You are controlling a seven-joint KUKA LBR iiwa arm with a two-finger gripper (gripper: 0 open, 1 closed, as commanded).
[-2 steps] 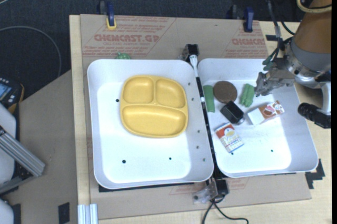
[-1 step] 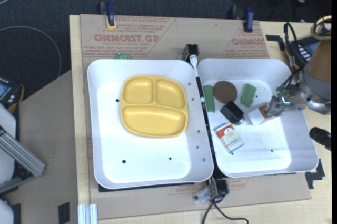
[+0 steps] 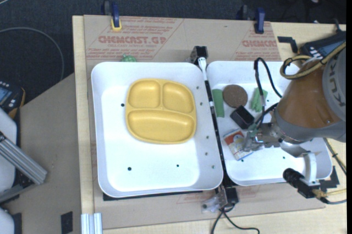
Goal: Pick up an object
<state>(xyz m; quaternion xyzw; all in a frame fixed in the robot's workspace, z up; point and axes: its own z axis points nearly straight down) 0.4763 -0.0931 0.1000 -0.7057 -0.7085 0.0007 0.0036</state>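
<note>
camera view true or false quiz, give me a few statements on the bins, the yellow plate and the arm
1. The yellow divided plate lies in the left bin. True.
2. The arm's gripper is down over the left bin. False: it is in the right bin, among small items.
3. A brown round disc lies in the right bin. True.
4. The yellow plate has five compartments. False: it has three.
5. The green block sits on the yellow plate. False: it is in the right bin, by its left wall.
</note>
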